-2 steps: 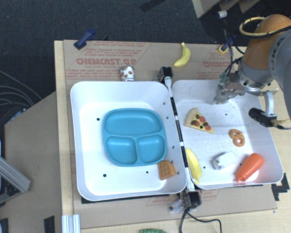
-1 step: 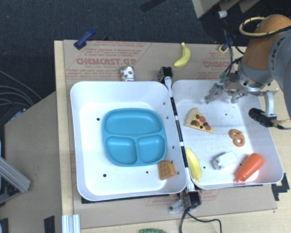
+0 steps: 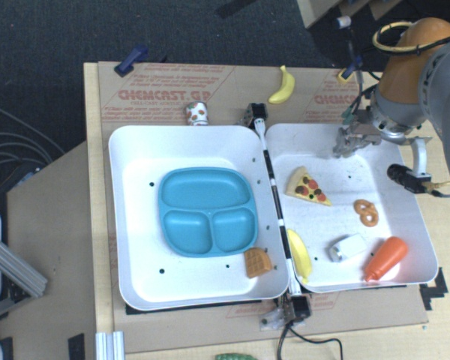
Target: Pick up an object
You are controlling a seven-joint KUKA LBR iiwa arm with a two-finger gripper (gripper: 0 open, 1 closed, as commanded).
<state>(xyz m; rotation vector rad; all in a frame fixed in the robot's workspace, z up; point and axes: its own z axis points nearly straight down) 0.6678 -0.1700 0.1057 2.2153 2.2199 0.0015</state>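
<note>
Camera view has the nearest things along the front rim of the right-hand shallow white bin [image 3: 412, 223]: an orange plastic carrot [image 3: 385, 258] in the front corner, a small white and grey block [image 3: 347, 247] just beside it, and a yellow banana [image 3: 299, 254] lying along the divider between the bins. Across that divider, a tan cracker-like square [image 3: 258, 262] sits by the front edge of the blue three-compartment tray [image 3: 207, 209], which takes up most of the left-hand white bin [image 3: 127, 201].

Further back in the right bin lie a small brown pretzel [image 3: 367, 213] and a pizza slice toy [image 3: 308, 187], well apart from each other. Any of these could be the object to pick; none is held.

At the far end, the two-finger gripper [image 3: 350, 142] hangs low over the back of the right bin, with bare floor under it; whether its tips are spread or closed I cannot tell from here. The pizza slice is the closest piece.

My worry is a descent onto nothing, since no object lies under the tips. The pizza slice also looks flat, so fingers may slide over it. The bin's rear wall crowds the wrist.

Beyond the bins, a second yellow banana [image 3: 281, 87] and a small spotted white toy [image 3: 197, 112] rest on the board.
</note>
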